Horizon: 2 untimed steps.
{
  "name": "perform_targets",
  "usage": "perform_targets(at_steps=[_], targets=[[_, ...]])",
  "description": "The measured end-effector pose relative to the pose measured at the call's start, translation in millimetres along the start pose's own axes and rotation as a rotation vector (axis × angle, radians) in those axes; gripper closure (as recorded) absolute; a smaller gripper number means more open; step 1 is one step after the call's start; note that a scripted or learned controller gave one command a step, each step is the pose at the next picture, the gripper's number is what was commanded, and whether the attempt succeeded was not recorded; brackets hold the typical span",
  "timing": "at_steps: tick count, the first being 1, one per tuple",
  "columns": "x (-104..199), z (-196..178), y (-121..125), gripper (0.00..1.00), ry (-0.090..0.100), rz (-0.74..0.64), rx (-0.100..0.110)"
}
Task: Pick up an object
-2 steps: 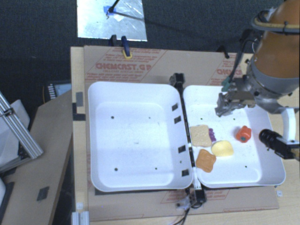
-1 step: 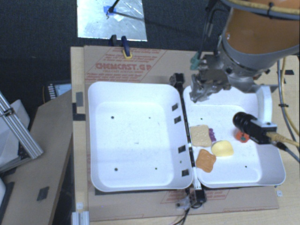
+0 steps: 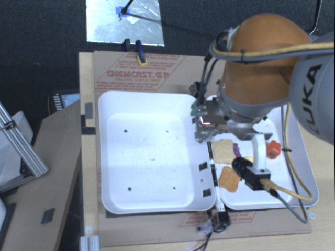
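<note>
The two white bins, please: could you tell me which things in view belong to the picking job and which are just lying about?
Belong to the job:
- tan square sponge-like block
- orange-brown rounded piece
- small orange-red object
- small purple piece
- right white bin
- tool

Just lying about:
- left white bin
- silver foil sheet
- blue-and-yellow clamp
- aluminium rail
</note>
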<state>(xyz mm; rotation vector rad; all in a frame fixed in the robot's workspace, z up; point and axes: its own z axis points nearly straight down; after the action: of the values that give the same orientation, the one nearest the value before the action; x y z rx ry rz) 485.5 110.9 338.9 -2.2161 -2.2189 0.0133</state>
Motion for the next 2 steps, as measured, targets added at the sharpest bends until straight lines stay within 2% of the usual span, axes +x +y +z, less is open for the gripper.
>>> perform_targets(at_steps=[1,2], targets=[[0,-116,1,1.0,0.006,-0.003,-0.025],[16,-3,0,1.0,0.0,-0.001,-0.002]])
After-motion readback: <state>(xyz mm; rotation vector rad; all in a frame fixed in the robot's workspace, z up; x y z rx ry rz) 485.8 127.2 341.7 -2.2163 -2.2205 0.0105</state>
